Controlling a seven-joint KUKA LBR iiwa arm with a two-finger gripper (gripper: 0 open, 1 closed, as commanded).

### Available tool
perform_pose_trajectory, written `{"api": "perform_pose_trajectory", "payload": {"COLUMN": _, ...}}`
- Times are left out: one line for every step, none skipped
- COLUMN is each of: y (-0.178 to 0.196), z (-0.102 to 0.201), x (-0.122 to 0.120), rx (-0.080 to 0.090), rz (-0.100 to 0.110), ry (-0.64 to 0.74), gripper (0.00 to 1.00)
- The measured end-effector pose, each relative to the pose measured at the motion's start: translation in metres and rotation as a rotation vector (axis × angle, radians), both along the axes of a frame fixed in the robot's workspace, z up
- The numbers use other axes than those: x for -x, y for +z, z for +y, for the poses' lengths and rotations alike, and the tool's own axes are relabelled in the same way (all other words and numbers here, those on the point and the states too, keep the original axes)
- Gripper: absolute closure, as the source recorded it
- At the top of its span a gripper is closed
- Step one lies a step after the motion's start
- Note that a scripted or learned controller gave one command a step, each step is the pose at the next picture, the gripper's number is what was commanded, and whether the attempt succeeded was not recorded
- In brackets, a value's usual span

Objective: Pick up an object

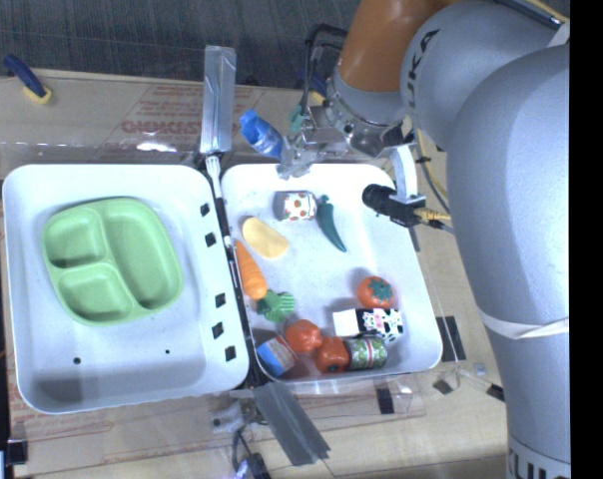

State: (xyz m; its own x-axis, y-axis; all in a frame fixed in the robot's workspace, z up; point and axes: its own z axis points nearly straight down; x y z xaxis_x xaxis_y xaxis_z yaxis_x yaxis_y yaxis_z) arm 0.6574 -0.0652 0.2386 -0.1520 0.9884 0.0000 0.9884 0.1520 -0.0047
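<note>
The arm is reaching over the top edge of the right bin, getting ready to pick a toy.

The jaws (300, 153) are hanging near the blue bottle (261, 134), and nothing is sitting between them; I cannot tell if they are open or closed. I think the picking is just starting, so next the arm needs to go down right over one toy. There are two white bins. The left bin (42, 367) is holding one green tray (110, 258). The right bin (406, 267) is holding one spotted cube (297, 206), one dark green pepper (331, 225), one yellow piece (265, 238), one carrot (251, 271), one cow-print box (369, 322), one can (366, 352) and three red-orange round toys, such as the tomato (375, 291).
</note>
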Motion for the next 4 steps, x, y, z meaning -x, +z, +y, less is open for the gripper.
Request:
{"api": "perform_pose_trajectory", "payload": {"y": -0.102, "z": -0.032, "x": 0.091, "rx": -0.003, "rz": 0.006, "ry": 0.175, "gripper": 1.00}}
{"api": "perform_pose_trajectory", "payload": {"y": -0.050, "z": 0.011, "x": 0.039, "rx": 0.000, "rz": 0.001, "ry": 0.038, "gripper": 1.00}}
{"api": "perform_pose_trajectory", "payload": {"y": -0.120, "z": -0.028, "x": 0.005, "rx": -0.003, "rz": 0.001, "ry": 0.190, "gripper": 1.00}}
{"api": "perform_pose_trajectory", "payload": {"y": -0.050, "z": 0.014, "x": 0.000, "rx": 0.000, "rz": 0.000, "ry": -0.072, "gripper": 1.00}}
